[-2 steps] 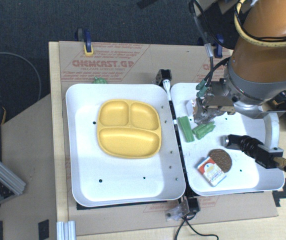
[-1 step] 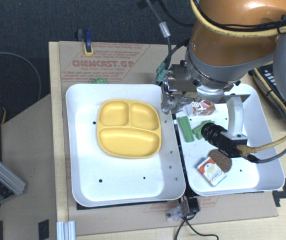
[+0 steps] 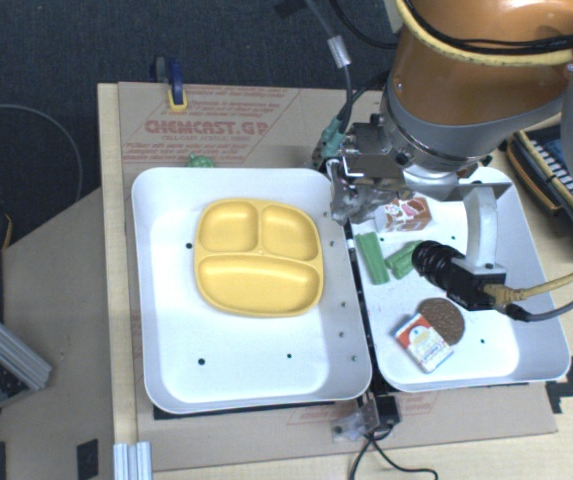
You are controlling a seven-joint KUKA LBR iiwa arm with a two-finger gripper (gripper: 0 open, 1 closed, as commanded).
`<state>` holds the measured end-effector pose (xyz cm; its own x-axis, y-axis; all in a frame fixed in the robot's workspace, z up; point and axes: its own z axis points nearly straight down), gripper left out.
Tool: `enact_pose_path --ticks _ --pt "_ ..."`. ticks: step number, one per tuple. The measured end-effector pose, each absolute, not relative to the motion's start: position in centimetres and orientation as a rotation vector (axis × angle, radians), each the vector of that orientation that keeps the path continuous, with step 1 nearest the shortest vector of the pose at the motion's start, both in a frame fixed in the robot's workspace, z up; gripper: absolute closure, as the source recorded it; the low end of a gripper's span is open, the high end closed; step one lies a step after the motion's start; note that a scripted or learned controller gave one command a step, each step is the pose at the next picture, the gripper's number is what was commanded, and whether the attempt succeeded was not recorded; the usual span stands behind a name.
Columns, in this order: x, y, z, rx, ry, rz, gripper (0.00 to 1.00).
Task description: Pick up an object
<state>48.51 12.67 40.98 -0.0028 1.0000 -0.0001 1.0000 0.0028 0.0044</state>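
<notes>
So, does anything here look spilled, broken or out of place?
Nothing looks spilled or broken. One oddity: a small green thing lies on the board just outside the left bin's far rim, while the yellow plate lies flat inside that bin.

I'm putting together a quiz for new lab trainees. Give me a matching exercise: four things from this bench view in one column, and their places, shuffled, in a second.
Things
1. yellow divided plastic plate
2. pair of green plastic sticks
3. brown round disc
4. blue and yellow clamp

Places
A. far edge of the brown cardboard sheet, outside both bins
B. right white bin, near end, against a red and white packet
C. left white bin
D. right white bin, close to its left wall

Pairs: 1-C, 2-D, 3-B, 4-A
</notes>
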Motion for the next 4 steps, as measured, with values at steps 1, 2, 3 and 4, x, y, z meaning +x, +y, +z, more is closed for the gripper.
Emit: enact_pose_path --ticks 1,2,3,4 --pt "47.8 3.4 33.1 2.236 2.212 -0.015 1.00" --pt "47.9 -1.7 30.9 2.231 2.217 -0.006 1.00" --pt "60.4 3.5 23.6 2.214 2.226 0.003 1.00" --pt "57.7 10.6 24.6 2.217 2.233 -0.001 1.00"
